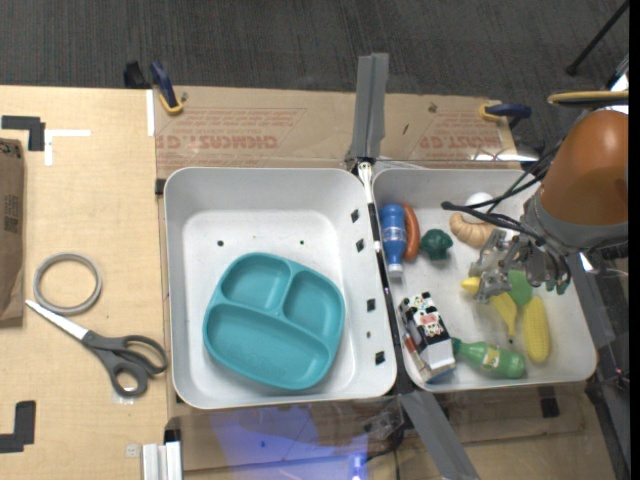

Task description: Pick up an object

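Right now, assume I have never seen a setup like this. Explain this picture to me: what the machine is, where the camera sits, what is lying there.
One camera hangs above a bench and looks down at a slant. The grey and orange shape at the right is a robot arm; its gripper hangs over the right bin, among the toys. I cannot see anything held between its fingers. That bin holds a blue bottle, a dark green piece, a corn cob, a green bottle and a small carton. The left bin holds a teal divided plate. Outside the bins lie scissors and a tape roll.
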`<state>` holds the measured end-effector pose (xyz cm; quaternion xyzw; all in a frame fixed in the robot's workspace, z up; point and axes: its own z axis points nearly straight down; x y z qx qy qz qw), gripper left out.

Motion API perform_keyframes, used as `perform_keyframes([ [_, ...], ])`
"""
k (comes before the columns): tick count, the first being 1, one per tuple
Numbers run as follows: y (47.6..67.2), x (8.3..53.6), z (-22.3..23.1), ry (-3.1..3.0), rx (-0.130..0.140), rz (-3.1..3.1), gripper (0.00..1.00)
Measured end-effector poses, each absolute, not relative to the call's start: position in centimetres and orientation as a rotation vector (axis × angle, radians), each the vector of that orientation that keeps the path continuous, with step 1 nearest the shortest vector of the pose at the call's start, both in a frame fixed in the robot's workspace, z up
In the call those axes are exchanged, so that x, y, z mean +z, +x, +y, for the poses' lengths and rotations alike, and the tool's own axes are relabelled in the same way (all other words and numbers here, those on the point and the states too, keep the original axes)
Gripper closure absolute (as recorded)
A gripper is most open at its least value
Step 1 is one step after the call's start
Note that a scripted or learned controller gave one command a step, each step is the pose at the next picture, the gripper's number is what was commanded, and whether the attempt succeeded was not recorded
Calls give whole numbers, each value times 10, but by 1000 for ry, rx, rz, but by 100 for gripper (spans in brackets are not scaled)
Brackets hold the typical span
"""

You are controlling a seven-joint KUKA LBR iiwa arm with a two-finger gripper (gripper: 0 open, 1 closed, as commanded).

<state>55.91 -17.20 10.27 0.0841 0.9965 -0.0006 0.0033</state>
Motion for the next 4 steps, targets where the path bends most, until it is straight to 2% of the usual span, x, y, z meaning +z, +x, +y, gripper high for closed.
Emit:
perform_keyframes([
  [1, 569, 92, -129, 316, 1, 3123, 100],
  [2, 569, 92, -129, 317, 0, 3123, 0],
  [3, 535, 93, -103, 427, 0, 3109, 0],
  [4, 600, 93, -107, 655, -1, 3068, 0],
])
